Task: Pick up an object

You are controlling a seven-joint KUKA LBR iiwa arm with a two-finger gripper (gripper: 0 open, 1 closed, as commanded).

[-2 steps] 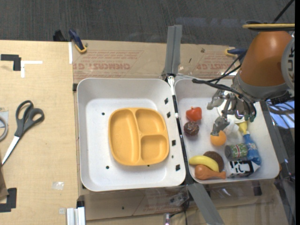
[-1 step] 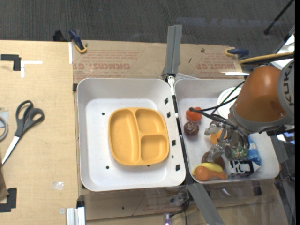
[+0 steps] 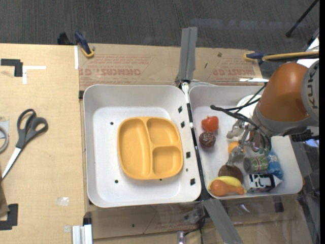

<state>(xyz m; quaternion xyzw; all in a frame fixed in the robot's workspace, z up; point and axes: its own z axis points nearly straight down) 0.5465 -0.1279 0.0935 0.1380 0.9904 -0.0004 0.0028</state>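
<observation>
Watching from the remote console, I am seeing the left bin (image 3: 96, 151) carrying just the orange divided plate (image 3: 151, 148), lying flat in the middle, while the right bin (image 3: 292, 156) is holding the clutter the arm (image 3: 287, 98) is reaching over from the right. The gripper (image 3: 249, 144) is hanging low among the candidates, near the small orange piece (image 3: 233, 147) and the green can (image 3: 255, 163), with the red pepper (image 3: 209, 123), dark ball (image 3: 207, 140), banana (image 3: 229, 181) and pear-like fruit (image 3: 221, 188) lying apart; I am judging this a descent toward a grasp. Whether the claw is spread or pressed together I cannot tell, so I am recording nothing as held.
</observation>
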